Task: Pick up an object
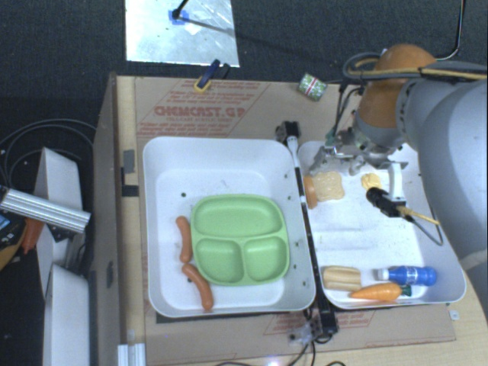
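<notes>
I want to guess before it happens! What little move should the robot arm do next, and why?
Probably dip straight down a little. The pincer hangs at the far end of the right bin, just above the toast, so that looks like the nearest thing to grab. I can't tell if it touches the toast yet.

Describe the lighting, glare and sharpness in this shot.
Camera view: even overhead light, soft shadows; the white bins look bright and a bit washed out; the foil sheet above the bench shows mottled glare; the arm at right looms large, pale and soft; the green tray and sausages are fairly sharp; overall slightly grainy.
</notes>
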Motion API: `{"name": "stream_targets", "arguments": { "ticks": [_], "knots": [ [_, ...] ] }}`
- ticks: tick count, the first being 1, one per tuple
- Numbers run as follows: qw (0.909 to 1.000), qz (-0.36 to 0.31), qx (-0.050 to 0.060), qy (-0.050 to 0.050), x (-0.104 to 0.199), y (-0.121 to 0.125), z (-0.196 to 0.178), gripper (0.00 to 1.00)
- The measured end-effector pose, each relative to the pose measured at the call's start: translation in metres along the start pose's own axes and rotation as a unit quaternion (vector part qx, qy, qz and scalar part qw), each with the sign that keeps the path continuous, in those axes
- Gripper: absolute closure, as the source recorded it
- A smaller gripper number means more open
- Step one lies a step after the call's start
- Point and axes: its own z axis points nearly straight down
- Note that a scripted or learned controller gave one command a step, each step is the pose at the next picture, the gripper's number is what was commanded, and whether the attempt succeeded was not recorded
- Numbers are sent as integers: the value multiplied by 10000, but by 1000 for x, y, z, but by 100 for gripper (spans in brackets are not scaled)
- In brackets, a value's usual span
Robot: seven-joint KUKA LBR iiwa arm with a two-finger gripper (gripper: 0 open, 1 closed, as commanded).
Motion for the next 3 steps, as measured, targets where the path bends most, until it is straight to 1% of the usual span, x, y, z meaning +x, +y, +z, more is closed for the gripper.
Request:
{"name": "stream_targets", "arguments": {
  "ticks": [3],
  "knots": [
    [10000, 7, -8, 2, 0, -2, 0, 0]
  ]
}}
